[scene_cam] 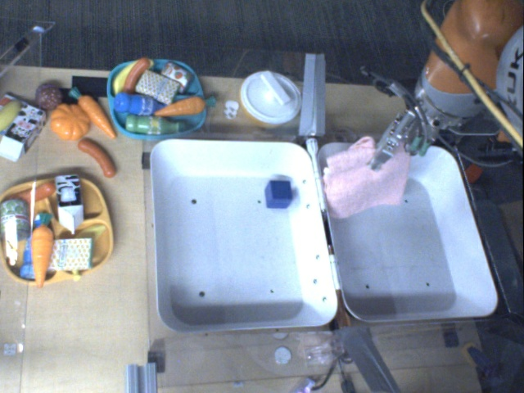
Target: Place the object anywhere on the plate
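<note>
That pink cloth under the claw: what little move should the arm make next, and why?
Probably a short lift straight up, to test the grip. The claw sits at the top edge of the pink cloth, which lies bunched in the right bin's far left corner. Whether the cloth is truly pinched is unclear.

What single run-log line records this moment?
arm: over right bin | pincer: at pink cloth | blue cube: left bin, untouched
</note>
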Tool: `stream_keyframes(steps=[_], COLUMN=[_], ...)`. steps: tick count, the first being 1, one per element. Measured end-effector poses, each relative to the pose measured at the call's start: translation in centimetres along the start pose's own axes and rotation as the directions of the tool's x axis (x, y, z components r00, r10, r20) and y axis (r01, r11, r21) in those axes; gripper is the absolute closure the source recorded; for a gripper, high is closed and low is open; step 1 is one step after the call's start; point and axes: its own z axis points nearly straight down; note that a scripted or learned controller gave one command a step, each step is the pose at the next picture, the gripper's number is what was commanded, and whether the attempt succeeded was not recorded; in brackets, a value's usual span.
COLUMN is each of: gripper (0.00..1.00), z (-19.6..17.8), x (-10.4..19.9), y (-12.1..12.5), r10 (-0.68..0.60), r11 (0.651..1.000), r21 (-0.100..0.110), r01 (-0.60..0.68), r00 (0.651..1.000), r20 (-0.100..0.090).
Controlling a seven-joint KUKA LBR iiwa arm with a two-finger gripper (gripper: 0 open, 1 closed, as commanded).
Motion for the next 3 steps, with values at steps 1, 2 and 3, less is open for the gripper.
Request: stream_keyframes(steps=[1,2,3], gripper=[1.0,1.0,1.0], z=[0.7,-0.3,-0.7], x=[3.6,7.9,12.4], y=[2.4,4.9,6.4], r10=[-0.389,-0.526,-0.529], r11=[0.921,0.851,0.849], r21=[0.0,-0.001,-0.002], r01=[0.389,0.526,0.529], r00=[0.921,0.851,0.849], r20=[-0.001,-0.001,-0.001])
